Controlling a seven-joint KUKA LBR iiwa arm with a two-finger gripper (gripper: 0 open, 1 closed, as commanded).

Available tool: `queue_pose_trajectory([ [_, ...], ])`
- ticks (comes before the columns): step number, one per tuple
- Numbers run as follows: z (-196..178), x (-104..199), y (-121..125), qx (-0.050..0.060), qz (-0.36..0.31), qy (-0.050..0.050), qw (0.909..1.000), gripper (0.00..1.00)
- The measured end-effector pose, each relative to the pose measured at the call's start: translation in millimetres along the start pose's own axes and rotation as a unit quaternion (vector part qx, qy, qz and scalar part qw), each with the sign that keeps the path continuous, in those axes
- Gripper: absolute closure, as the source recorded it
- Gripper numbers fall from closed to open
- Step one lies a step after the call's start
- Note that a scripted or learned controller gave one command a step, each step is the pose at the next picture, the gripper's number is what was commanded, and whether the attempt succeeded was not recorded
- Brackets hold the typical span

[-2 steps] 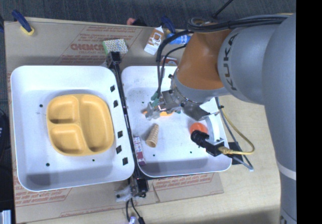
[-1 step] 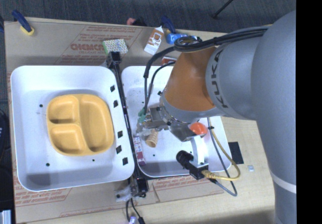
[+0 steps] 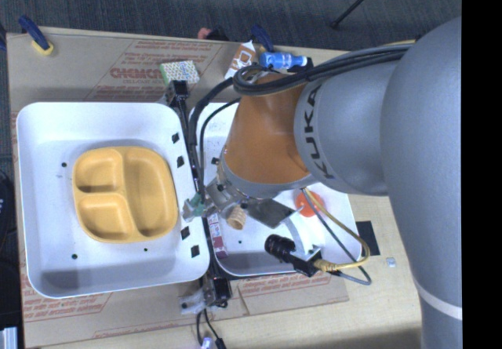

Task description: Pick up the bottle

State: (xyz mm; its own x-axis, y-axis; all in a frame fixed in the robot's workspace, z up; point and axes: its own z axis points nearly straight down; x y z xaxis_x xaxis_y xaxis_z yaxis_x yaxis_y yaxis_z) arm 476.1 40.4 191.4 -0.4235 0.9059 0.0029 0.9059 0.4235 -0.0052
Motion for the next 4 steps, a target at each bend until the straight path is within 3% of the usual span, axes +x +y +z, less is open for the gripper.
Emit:
queue_pose_trajectory([
  [1,0,21,9,0.001,-0.177,0.000,0.9842,1.00],
  [2,-110,-54,-25,-0.002,-0.167,-0.003,0.9859,1.00],
  [3,0,-34,-17,0.000,-0.302,0.000,0.9532,1.00],
  [4,-76,-100,-46,-0.002,-0.416,-0.004,0.9094,1.00],
])
